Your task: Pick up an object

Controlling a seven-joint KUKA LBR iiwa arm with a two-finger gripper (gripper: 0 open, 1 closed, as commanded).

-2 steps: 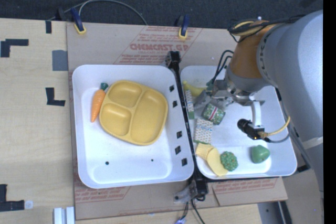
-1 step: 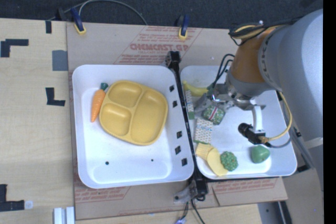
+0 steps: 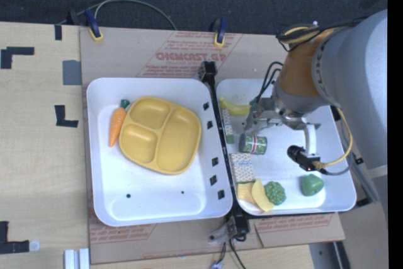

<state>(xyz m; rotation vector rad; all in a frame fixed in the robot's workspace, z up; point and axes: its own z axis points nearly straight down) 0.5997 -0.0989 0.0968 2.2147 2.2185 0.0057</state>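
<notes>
Small green-and-red labelled can (image 3: 253,145), lying on its side in the right white bin (image 3: 337,198), is met by the claw (image 3: 257,125); whether it is gripped cannot be told

Red print reading "CHEMCAST" stands on the brown cardboard sheet (image 3: 182,57) beneath the bins.

Two shallow white plastic bins (image 3: 104,198). Yellow sectioned plate (image 3: 160,134), orange toy carrot (image 3: 116,125) with green top. Small can (image 3: 253,145), red-and-green label. Green toy broccoli (image 3: 274,192), green toy pepper (image 3: 311,184), yellow wedge (image 3: 261,194). Tan counter (image 3: 38,160), red print on cardboard.
</notes>
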